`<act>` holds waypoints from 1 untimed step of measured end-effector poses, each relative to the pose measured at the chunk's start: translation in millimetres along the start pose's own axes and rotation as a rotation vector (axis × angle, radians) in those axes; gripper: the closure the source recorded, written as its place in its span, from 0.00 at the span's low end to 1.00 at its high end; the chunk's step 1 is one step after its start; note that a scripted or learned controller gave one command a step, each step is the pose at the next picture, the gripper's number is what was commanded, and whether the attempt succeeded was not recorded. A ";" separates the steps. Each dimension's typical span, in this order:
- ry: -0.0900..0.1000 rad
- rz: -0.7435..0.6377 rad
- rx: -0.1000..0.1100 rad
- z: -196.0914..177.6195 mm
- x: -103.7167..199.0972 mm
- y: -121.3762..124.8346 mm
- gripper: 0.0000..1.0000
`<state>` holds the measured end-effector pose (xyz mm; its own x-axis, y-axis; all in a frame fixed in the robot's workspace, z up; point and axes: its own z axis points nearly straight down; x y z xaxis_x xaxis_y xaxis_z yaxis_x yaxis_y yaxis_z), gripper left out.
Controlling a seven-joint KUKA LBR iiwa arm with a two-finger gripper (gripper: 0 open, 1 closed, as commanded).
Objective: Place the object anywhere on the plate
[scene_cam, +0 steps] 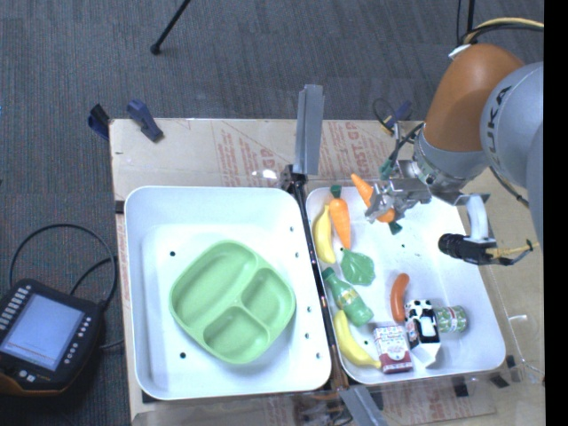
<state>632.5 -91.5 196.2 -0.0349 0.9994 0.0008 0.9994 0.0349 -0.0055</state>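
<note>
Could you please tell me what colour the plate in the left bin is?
The plate is light green, seen clearly in the camera view.

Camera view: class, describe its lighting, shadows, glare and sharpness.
Camera view: even, soft overhead light; a small glare spot on the left bin at its far rim; faint shadows under the green plate; the gripper looks slightly blurred, while the toys in the right bin are moderately sharp.

Fixed overhead view — slanted, both bins (142, 238)
</note>
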 end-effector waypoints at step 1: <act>0.000 -0.262 0.000 -25.1 86.7 -96.6 1.00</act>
<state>533.1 -8.3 221.9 -0.2927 0.9562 0.0025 0.9562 0.2927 -0.0051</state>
